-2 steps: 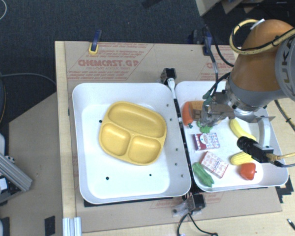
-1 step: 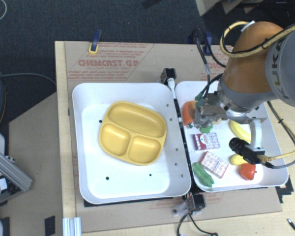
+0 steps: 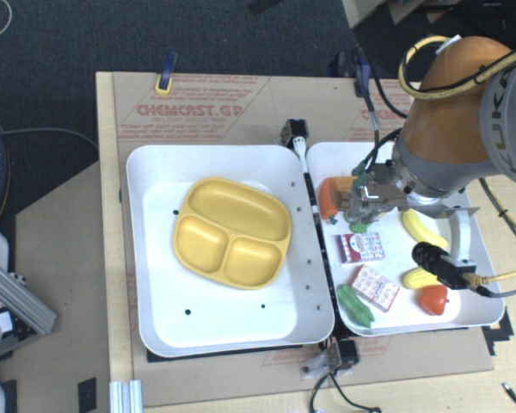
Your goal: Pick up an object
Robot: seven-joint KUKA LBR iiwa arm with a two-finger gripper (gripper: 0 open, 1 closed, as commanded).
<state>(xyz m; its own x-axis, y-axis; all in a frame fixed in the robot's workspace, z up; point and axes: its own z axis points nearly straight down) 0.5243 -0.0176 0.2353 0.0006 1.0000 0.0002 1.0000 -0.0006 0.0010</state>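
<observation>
The gripper (image 3: 359, 206) hangs low over the upper left of the right bin (image 3: 490, 317), beside an orange toy carrot (image 3: 328, 198) — whether its fingers are apart or together I cannot tell. The carrot looks light, stiff and smooth, best pinched across its middle. That bin also holds a banana (image 3: 420, 228), two small cartons (image 3: 362, 248), a tomato (image 3: 433, 299) and a green pod (image 3: 356, 304); the left bin (image 3: 146, 231) holds a yellow divided plate (image 3: 231, 231).
</observation>
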